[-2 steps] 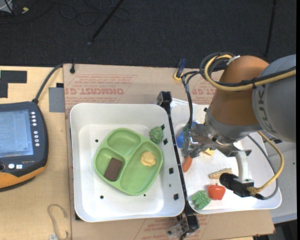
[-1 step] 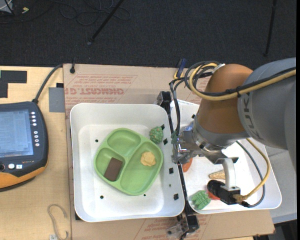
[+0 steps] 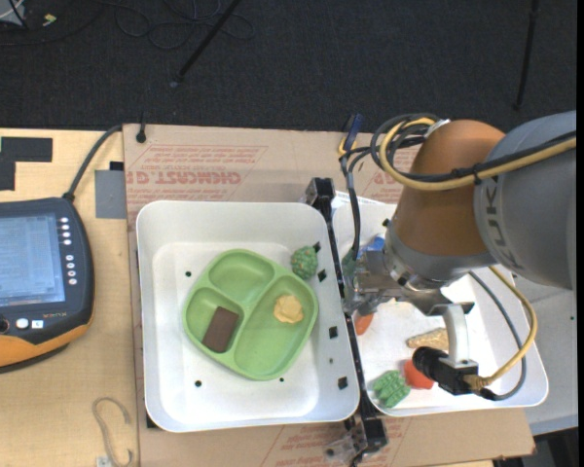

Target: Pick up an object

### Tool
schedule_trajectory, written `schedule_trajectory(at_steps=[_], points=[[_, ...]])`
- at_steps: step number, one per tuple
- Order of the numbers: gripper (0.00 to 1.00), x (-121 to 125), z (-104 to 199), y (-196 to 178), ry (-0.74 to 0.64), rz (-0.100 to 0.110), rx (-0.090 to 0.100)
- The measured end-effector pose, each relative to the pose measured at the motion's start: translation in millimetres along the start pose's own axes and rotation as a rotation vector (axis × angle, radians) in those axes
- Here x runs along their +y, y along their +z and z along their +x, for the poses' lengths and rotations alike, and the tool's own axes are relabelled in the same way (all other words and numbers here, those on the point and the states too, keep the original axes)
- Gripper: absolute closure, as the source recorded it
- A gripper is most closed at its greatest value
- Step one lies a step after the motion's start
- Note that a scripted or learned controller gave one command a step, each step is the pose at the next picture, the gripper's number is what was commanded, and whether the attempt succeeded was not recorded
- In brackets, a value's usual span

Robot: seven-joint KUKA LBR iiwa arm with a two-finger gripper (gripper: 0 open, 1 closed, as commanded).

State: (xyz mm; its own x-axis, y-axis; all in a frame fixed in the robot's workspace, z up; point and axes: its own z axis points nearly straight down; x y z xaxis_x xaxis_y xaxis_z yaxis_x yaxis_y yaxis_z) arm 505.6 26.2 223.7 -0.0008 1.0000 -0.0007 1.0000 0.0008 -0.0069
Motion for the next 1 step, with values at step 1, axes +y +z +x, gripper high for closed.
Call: schedule_trajectory(at_steps=[1], points=[[1.0,1.6,0.2,4.3,0.001,0.003,0.0]])
